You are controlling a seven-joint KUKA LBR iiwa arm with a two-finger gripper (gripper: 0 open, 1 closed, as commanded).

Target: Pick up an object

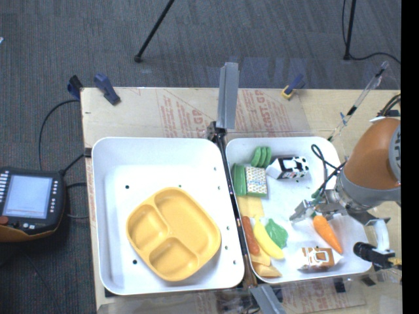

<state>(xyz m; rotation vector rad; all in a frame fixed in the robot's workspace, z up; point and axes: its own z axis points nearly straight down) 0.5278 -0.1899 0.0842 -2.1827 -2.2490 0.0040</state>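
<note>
Two white bins sit side by side on a cardboard-topped bench. The left bin (111, 195) holds a yellow divided plate (173, 233), lying flat, three compartments, nothing in them.

The right bin (327, 150) is full of toy food. Along its left wall, from back to front: a green pea pod (261, 156), a green-edged patterned packet (251, 180), a pale yellow slab (249, 207), a red-orange sausage (251, 236) and a banana (268, 239), with a green leafy piece (277, 231) just beside the banana. A tan piece (267, 267) lies at the front by the banana's end. A black-and-white cow toy (292, 168) stands near the back, apart from the rest. A small brown-and-white carton (317, 258) sits near the front right.

The arm (374, 159) comes in from the right, orange band over the right bin's right side. The gripper (310, 209) is low in the bin, fingers spread apart and released, nothing between them. The carrot (327, 233) lies just beside and in front of the gripper, orange, tip pointing toward the front right, close to the fingers but not clamped; cannot tell if it touches them. The carton is just in front of the carrot

Off the bench at left, a control tablet (29, 201) with a lit screen on the carpet
</note>
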